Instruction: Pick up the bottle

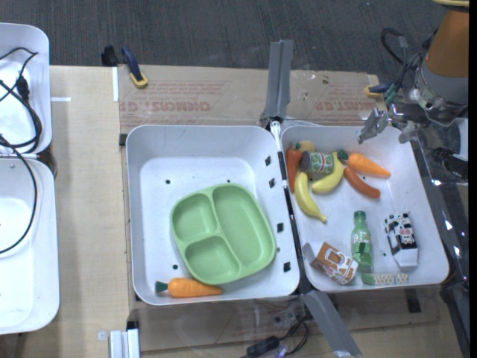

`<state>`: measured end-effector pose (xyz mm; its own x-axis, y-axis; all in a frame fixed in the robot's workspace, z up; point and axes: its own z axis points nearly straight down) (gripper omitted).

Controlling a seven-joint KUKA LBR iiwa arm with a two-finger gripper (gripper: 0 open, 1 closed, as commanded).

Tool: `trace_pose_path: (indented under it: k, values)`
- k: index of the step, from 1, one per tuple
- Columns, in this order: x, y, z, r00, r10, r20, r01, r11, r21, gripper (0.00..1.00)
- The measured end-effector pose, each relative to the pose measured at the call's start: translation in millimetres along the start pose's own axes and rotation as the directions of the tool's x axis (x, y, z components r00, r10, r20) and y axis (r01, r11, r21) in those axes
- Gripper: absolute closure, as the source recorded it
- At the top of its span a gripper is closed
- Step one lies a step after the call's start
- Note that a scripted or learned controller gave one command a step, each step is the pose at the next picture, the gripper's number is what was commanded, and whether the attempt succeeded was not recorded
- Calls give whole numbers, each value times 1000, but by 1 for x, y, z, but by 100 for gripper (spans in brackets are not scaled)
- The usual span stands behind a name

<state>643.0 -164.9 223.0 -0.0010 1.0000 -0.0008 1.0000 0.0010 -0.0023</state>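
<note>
A green bottle [361, 245] lies in the right bin [428, 222], near its front wall, cap pointing to the back. My gripper [388, 130] hangs over that bin's back right corner, well behind and to the right of the bottle. Its fingers are open with nothing between them. A small dark jar with a green label [319, 162] lies at the back left of the same bin, among the fruit.
Around the bottle lie an orange snack packet [334, 263], a cow-print carton [401, 239] and a flat strip [387, 279]. Bananas [328, 179] and carrots [367, 166] crowd the bin's back. The left bin [145, 200] holds a green divided plate [221, 233] and a carrot [190, 288].
</note>
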Motion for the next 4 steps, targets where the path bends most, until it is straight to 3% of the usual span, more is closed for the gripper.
trace_pose_path:
  k: [1, 2, 3, 4]
  values:
    - [-38, -65, 121, 992, -126, -1, 126, 992, -1, 0]
    - [-39, -64, 112, 992, -124, 0, 124, 992, -2, 100]
    - [-39, -64, 112, 992, -124, 0, 124, 992, -2, 0]
    - [-9, -134, 115, 999, 32, 12, -31, 997, -71, 0]
